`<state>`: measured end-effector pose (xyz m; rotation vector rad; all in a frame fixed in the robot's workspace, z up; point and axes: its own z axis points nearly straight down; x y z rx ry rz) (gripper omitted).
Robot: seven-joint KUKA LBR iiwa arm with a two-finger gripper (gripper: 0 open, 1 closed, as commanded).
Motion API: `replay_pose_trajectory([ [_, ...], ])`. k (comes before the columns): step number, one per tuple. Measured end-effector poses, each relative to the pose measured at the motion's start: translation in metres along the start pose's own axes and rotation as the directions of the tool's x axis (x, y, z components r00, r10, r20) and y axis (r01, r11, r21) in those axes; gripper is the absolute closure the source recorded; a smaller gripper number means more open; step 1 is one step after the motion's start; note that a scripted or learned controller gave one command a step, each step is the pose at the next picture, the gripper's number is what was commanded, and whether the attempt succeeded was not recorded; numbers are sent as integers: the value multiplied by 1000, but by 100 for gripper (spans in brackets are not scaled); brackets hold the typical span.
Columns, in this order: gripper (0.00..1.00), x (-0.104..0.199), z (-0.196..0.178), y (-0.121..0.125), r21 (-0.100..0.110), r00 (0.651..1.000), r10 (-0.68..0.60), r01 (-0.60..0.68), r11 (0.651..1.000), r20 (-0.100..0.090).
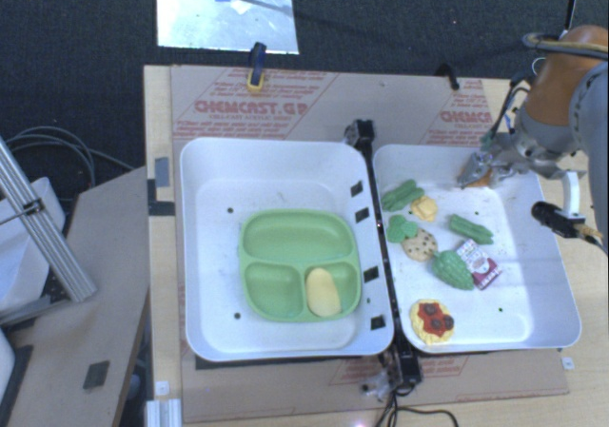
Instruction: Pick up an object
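Observation:
My gripper [479, 171] hangs low over the far part of the right bin [542, 320], close to its back wall. A small orange thing [482, 182] shows just under the gripper; whether it is held is unclear. In front of the gripper lie several toy foods: a green pod [402, 194], a yellow piece [424, 209], a green bean [471, 227], a broccoli floret [401, 228], a cookie [419, 245], a bumpy green vegetable [454, 270], a red and white packet [480, 262] and a small pizza [433, 319].
The left bin [219, 225] holds a green divided tray [290, 244] with a yellow food piece [324, 292] in its front right section. The grey arm with its orange band [561, 83] comes in from the upper right. A black divider [373, 225] runs between the bins.

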<state>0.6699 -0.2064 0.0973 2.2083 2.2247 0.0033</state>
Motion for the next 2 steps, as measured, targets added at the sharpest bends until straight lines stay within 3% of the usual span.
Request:
replay_pose_trajectory([
  [1,100,36,-90,-47,-2,1000,3,-3,1000,-3],
  [2,100,110,-104,-80,6,1000,-3,3,1000,-6],
])
